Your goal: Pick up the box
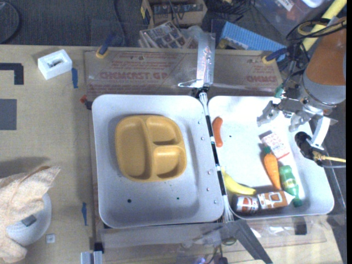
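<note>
Box (274, 144) small, white with red print, flat on floor of right bin (242, 110), near its right wall, roughly mid-depth; long axis slanted, running from upper left toward lower right, near end touching or nearly touching top of carrot (271, 170). Gripper (286, 116) hovering just above and behind box, toward back right corner of bin; jaws apart, nothing between them; grasp not yet made.

Risks, judged from layout: crowding on near side; carrot and green bottle (290, 182) packed just below box, so a descent slightly too far forward likely to pinch carrot instead, or shove both; box thin and lying flat, so fingers may skate over top face and close on air; jaw line not clearly matched to box's short side, so closing along the slanted long axis may spin it rather than grip; right wall close, little room for outer finger.

Elsewhere in right bin: sausage (218, 131) at left wall, banana (237, 185) and sauce bottle (264, 201) along front edge, well clear. Left bin (110, 202) holding yellow tray (149, 147).
</note>
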Available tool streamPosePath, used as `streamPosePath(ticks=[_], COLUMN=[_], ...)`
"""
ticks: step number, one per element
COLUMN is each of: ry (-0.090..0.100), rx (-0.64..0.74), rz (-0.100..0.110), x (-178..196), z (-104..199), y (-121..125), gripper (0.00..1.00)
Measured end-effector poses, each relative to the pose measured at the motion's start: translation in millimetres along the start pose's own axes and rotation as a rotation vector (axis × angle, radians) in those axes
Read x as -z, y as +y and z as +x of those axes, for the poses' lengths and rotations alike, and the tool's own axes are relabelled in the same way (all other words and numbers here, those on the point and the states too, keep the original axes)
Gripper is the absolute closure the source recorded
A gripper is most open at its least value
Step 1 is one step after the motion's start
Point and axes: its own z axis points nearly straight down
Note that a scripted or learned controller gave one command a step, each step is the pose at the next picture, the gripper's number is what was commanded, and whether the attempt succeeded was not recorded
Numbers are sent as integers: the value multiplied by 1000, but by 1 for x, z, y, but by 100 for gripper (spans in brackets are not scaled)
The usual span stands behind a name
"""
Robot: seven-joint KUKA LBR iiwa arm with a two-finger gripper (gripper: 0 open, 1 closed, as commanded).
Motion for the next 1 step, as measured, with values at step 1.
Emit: streamPosePath(ticks=[1], ry=[1], rx=[27], rz=[-1], x=[-107], z=[-40], y=[21], gripper=[0])
